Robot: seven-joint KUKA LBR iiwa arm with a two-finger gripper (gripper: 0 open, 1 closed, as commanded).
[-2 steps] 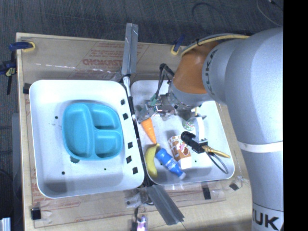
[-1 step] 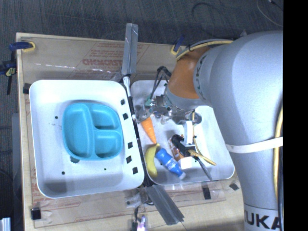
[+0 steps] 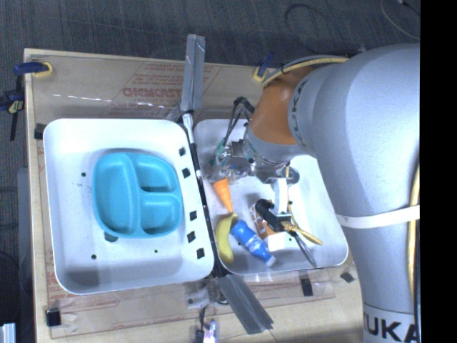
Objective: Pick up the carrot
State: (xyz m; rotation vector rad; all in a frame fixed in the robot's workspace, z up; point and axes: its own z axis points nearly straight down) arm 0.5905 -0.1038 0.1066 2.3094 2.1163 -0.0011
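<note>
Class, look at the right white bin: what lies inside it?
The right bin holds a carrot, a banana, a blue bottle and mixed small items. The arm covers its upper part, so anything beneath stays hidden.

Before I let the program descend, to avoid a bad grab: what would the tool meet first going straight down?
Probably the carrot, just below the tool; depth is unclear from this slanted view.

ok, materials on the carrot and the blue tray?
Carrot: likely moulded plastic toy, smooth even orange, no texture visible. Blue tray: likely plastic, matte to slightly glossy, uniform cyan with rounded moulded compartments. Neither can be confirmed from this view alone.
</note>
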